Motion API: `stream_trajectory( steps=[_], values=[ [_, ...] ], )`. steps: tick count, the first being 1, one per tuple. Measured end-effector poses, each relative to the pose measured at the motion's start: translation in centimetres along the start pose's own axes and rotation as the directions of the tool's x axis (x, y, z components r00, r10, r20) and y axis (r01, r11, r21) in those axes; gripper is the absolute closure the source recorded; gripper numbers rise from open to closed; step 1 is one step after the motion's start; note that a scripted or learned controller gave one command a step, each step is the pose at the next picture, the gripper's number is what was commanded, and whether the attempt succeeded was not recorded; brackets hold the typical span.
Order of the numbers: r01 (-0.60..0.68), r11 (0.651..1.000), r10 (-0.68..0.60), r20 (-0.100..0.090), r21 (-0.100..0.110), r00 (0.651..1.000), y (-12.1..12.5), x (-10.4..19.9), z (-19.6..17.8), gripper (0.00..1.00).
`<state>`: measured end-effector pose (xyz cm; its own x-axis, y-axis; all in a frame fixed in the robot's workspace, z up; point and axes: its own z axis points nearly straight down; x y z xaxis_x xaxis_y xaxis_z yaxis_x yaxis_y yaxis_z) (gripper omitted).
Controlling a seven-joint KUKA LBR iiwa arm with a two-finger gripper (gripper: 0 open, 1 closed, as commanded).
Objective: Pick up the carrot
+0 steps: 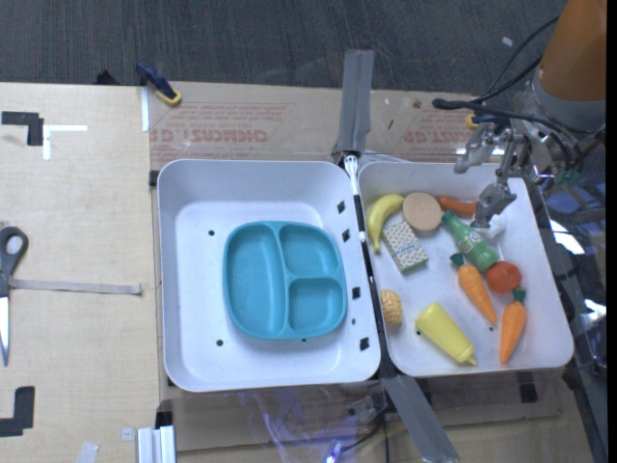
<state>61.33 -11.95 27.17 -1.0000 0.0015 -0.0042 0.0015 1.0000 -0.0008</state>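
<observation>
Two orange carrots with green tops lie in the right bin [549,258]. One carrot [477,293] is slanted near the bin's middle, and the other carrot [513,326] lies closer to the front right corner. A red tomato [503,276] sits between them. My gripper [493,204] hangs over the back part of this bin, above a green bottle [470,239] and behind the carrots. Nothing shows in its grasp.
The right bin also holds a banana [381,216], a tan round piece [421,210], an orange piece [457,204] behind it, a small box [407,252], a corn cob [389,306] and a yellow piece [445,334]. The left bin [183,258] holds a blue divided plate [285,280]. Scissors [8,268] lie far left.
</observation>
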Motion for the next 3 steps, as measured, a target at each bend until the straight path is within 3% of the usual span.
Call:
stream_trajectory(
  steps=[1,2,3],
  values=[
    [-0.067,0.998,0.067,-0.001,0.000,0.998,-5.2,2.7,12.3,0.00],
    [-0.109,0.994,0.109,-0.001,0.000,0.994,-3.7,6.7,17.9,0.00],
    [-0.177,0.984,0.177,0.014,0.001,0.984,-3.0,12.2,17.5,0.00]
  ],
)
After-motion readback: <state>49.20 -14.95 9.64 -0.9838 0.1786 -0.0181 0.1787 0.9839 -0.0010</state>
